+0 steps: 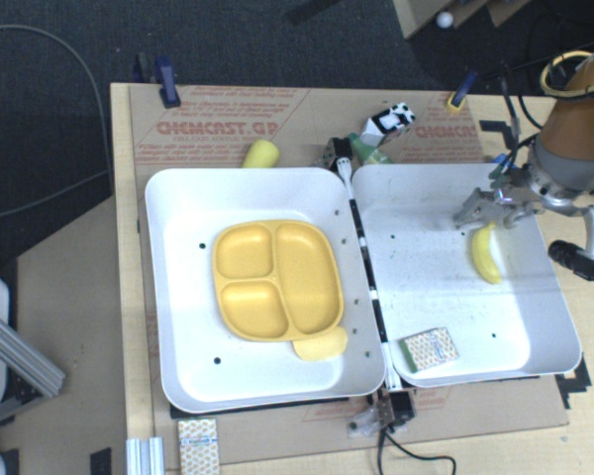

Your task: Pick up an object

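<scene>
Item: small curved yellow plastic banana (486,254), lying loose on the floor of the right white bin (535,359), near its far-right wall. Grey two-finger gripper (490,211) just above it, fingers spread, holding nothing. Handling note: centre over the banana's middle, straddle its narrow width, descend fully before closing.

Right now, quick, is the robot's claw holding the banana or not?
Gripper: right above the banana in the right bin; whether it is open, shut or holding it cannot be told.
</scene>
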You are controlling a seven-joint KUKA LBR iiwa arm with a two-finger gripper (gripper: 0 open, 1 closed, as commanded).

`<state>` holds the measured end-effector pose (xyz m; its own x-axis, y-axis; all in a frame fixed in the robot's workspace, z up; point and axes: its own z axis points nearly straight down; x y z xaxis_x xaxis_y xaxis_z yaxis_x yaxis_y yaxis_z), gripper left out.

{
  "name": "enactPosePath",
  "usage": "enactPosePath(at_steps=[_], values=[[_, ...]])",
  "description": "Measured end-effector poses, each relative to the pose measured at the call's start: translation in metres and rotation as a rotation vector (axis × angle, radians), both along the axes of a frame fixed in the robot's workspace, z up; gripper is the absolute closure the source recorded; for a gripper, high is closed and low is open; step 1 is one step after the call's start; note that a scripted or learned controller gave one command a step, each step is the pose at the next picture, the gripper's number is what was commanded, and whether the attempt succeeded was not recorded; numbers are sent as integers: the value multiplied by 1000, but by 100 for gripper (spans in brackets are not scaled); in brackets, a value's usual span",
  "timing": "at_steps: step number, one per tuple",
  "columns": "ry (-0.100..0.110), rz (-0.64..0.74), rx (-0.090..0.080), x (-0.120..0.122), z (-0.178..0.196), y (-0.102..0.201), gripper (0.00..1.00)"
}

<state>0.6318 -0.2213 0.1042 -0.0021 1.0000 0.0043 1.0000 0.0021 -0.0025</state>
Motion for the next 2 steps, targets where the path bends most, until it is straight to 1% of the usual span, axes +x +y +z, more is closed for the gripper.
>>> enactPosePath(at_steps=[1,2], values=[[0,-2,-2,-29,-20,9,0],[-3,-2,-4,-28,-9,9,100]])
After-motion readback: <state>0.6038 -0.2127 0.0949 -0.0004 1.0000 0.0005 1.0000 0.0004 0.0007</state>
